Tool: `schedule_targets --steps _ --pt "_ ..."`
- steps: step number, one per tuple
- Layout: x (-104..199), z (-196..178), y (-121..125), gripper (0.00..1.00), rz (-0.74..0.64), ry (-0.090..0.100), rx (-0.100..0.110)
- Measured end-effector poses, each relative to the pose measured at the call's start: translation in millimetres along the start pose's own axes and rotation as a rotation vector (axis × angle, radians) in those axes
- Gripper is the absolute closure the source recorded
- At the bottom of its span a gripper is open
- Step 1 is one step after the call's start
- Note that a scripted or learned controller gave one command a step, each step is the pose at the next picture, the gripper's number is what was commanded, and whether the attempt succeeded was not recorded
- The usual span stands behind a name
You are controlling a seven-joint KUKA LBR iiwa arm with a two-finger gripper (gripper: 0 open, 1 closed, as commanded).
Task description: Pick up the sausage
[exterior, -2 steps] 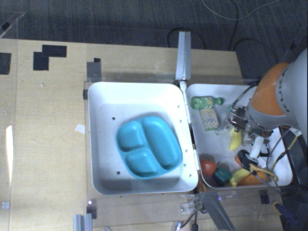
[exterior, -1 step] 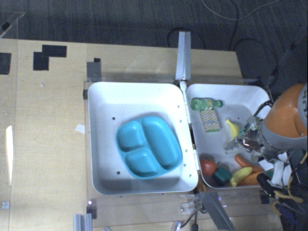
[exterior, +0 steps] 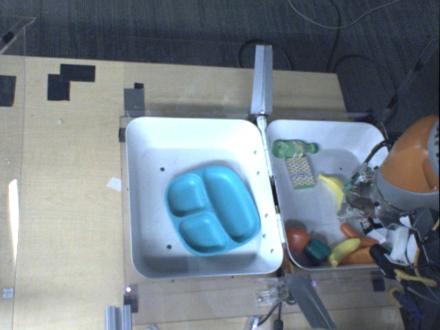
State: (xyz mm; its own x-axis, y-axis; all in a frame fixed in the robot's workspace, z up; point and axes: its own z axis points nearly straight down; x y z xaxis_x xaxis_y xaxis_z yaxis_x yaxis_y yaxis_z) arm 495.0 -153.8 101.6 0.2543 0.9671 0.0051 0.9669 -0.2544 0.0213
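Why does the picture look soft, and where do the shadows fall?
In the camera view, the whole frame is slightly blurred; the toys near the gripper smear together. Light is even, with soft shadow along the blue divided tray and pale glare on the left bin wall.

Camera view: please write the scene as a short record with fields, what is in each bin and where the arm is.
left bin: holds a blue divided tray
right bin: holds small toy foods
far corner: green bottle, patterned packet beside it
near edge: red item, dark block, yellow banana, orange item
arm: enters from the right, over the right bin
gripper: low over the bin's right side; fingers unclear
sausage: cannot be identified with certainty
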Motion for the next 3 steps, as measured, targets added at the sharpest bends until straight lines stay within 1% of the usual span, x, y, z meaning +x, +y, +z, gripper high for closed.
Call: schedule_targets --steps 1,2,3 --pt "0.1 0.0 -0.1 0.0 0.0 0.0 0.001" --pt "-7.9 9.8 0.4 0.0 -0.039 0.011 0.012" --pt "-9.5 -0.6 3.1 1.0 -0.039 0.004 0.003"
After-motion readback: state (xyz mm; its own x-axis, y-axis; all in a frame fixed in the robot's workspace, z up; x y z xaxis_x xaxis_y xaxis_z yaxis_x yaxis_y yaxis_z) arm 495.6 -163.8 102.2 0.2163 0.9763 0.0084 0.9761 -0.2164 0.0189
